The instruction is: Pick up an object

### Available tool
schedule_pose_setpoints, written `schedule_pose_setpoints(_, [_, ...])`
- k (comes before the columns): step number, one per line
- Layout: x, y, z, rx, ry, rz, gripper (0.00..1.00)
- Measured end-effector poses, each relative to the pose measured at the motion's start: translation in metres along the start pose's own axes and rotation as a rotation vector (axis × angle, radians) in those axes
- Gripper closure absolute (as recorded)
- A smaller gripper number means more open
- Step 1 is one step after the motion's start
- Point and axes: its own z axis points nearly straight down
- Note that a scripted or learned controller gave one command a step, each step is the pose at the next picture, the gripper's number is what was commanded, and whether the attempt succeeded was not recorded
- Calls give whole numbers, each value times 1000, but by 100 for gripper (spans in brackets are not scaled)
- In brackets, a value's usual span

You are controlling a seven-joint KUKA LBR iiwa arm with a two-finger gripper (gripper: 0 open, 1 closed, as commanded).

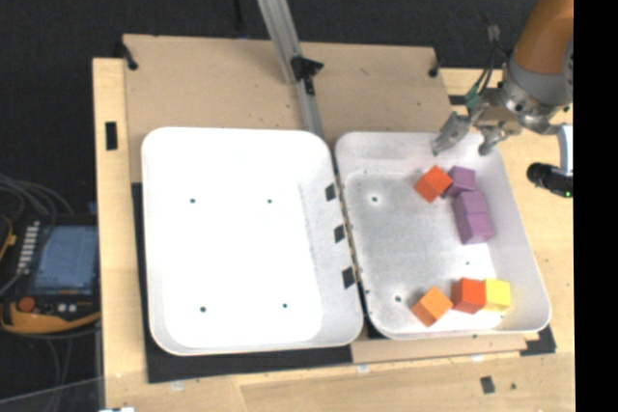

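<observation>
Wooden bench [241,82], two white bins; right bin [406,159] holds blocks. Gripper [470,138] open, empty, above far edge. Orange block [434,183] touching purple block [463,178]: risk of fingers jamming between neighbours

Blocks [470,212] lie in the right bin [386,236], beside the left bin [232,236].

Both bins, the left bin [241,236] and the right bin [406,236], look like smooth white plastic with a faint sheen. The table [212,82] looks like matt, pale wood or fibreboard. The blocks [473,212] look matt and solid-coloured. The claw [468,138] looks like dull grey metal.
</observation>
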Motion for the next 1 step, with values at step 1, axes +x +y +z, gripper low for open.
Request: schedule_pose_setpoints(1, [7, 2, 46, -1, 0, -5, 0])
